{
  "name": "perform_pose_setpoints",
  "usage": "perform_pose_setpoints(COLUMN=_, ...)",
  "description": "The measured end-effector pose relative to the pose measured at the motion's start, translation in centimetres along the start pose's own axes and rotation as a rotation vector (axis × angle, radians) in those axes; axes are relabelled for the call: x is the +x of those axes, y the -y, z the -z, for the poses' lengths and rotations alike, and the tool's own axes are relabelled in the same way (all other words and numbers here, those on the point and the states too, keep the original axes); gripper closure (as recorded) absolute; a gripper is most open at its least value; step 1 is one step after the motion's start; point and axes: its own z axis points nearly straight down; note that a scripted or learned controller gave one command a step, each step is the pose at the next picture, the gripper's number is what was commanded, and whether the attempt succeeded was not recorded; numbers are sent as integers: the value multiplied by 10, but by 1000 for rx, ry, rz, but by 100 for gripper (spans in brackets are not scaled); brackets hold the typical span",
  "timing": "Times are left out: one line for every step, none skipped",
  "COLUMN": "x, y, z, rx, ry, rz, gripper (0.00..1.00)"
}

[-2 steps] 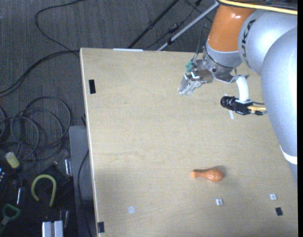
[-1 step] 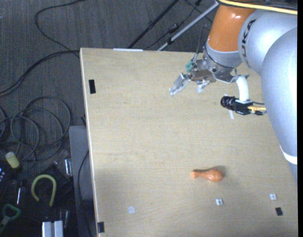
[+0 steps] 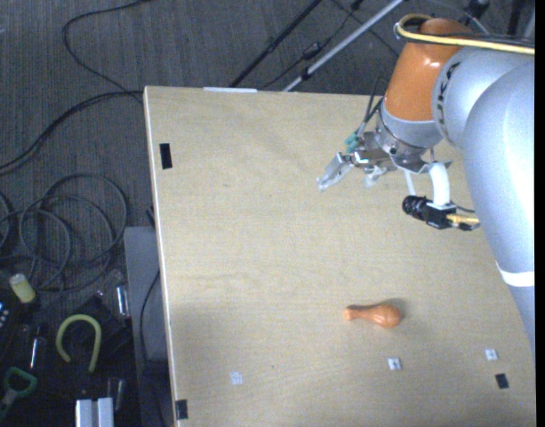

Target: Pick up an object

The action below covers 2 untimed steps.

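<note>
One orange obj [image 3: 375,314] well below hand [image 3: 339,171] (apart).

The bulky, smooth grey robot arm [image 3: 494,149] has rounded, glossy casings. A shiny orange band [image 3: 416,78] wraps the segment above the wrist, with dark lettering on the grey shell beside it, too slanted to read. The small silver metal two-finger gripper [image 3: 332,176] carries a green detail. A white bracket below the wrist bears a black cylindrical fitting [image 3: 429,211], perhaps a connector.
</note>
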Motion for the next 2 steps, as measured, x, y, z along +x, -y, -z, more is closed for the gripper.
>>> perform_pose_setpoints(x=-24, y=3, z=-37, rx=-1, ry=-1, rz=70, gripper=0)
perform_pose_setpoints(x=-39, y=5, z=-63, rx=-2, ry=-2, rz=288, gripper=0)
